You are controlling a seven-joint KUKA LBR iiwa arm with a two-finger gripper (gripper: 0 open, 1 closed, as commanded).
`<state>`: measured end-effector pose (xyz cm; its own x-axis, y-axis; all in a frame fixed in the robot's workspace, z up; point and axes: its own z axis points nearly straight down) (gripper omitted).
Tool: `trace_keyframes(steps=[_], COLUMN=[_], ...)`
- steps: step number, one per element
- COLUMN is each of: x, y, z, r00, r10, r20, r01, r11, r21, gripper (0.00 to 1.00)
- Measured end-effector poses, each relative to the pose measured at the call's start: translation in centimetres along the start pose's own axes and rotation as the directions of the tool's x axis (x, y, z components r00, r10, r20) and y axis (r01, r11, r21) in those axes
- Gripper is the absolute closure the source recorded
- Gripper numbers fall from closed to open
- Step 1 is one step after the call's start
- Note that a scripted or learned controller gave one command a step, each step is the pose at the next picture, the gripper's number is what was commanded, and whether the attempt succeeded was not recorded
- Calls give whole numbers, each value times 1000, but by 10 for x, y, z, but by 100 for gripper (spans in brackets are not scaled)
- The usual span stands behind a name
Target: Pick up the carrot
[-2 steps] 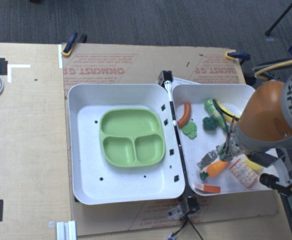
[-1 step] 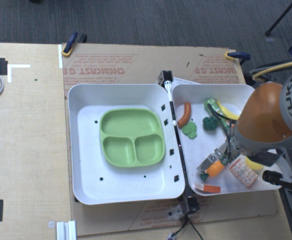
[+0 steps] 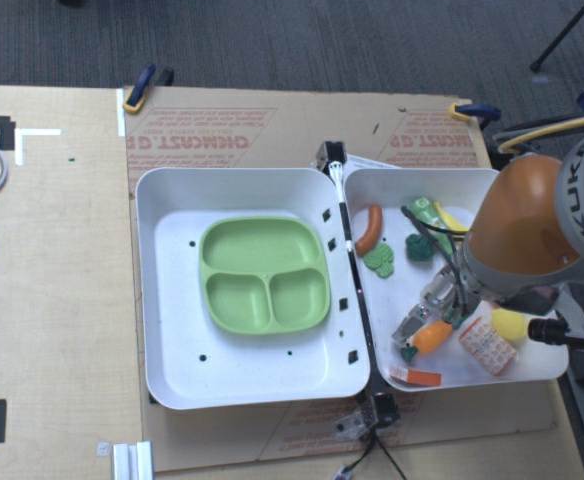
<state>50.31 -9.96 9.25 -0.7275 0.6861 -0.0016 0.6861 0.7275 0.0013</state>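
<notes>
1. We see the gripper (image 3: 424, 320) down in the right bin (image 3: 542, 373); can't tell its state
2. Carrot (image 3: 431, 337) lies touching, just right-below the tip
3. Its long axis slants up-right, greens lower-left

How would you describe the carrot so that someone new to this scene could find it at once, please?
Look in the right-hand white bin, toward its front edge, directly below the gripper. The carrot is the stubby orange piece with a green tip, unlike the longer reddish sausage further back.
</notes>
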Motion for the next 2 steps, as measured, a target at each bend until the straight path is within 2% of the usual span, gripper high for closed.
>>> trace_keyframes(steps=[1,2], x=[11,10], y=[-8,-7], z=[0,-10], r00=[999,999], r10=[49,51], r20=[0,2], r01=[-49,-51], r11=[999,999], r21=[0,-3], gripper=[0,100])
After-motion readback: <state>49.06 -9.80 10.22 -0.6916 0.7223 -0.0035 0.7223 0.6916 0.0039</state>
